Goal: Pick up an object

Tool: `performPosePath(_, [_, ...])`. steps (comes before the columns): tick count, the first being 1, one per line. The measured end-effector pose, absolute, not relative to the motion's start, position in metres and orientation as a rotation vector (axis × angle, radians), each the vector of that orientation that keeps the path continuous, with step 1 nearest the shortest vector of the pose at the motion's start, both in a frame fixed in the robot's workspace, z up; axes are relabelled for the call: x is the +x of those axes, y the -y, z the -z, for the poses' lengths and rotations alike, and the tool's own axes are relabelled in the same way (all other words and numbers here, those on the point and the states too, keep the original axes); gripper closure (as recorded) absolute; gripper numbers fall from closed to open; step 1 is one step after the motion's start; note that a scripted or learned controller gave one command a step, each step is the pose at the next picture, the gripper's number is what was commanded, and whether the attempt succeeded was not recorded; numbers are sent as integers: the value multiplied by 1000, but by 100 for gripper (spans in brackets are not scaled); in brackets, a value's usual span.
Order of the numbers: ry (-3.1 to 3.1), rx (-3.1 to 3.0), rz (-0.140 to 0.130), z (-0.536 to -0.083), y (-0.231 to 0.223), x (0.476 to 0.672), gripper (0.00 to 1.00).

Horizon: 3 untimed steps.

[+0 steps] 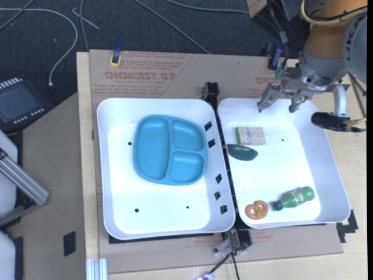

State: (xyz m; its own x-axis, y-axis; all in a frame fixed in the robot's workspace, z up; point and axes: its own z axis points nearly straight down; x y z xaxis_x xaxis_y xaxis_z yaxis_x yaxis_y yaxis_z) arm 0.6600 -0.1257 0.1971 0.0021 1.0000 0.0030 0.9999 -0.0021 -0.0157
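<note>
The right bin point(326, 156) holds four loose things. A small patterned box point(250, 135) lies at about ten o'clock in that bin, with a dark green leaf-shaped piece point(242, 152) just beside it toward six o'clock. A green bottle point(295, 198) lies on its side near five o'clock, and a small orange pretzel point(256, 209) sits just beside its cap end, toward the bin's lower edge.

The gripper point(282, 101) hangs over the twelve o'clock rim of the right bin, its two fingers spread apart with nothing between them, well apart from all four items. Above it the grey arm with its orange band point(338, 7) comes in from the upper right.

The left bin point(116, 203) carries a blue divided plate point(170, 150) with three compartments, lying flat near its middle.

Both bins rest on a brown cardboard sheet point(175, 69) printed in red; "CHEMCAST GP" can be read along its twelve o'clock edge, the smaller lines being too fine to make out. A blue clamp point(116, 54) grips that edge at eleven o'clock. Beyond the bench lies dark carpet point(35, 45) with pale cables point(64, 25) looping across it, and a dark screen device point(20, 101) sits at nine o'clock.
</note>
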Motion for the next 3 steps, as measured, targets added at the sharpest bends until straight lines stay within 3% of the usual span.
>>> performPosePath(1, [2221,-2220,0,-206,126,663,0])
performPosePath(3, [2217,-2218,-6,-99,125,666,0])
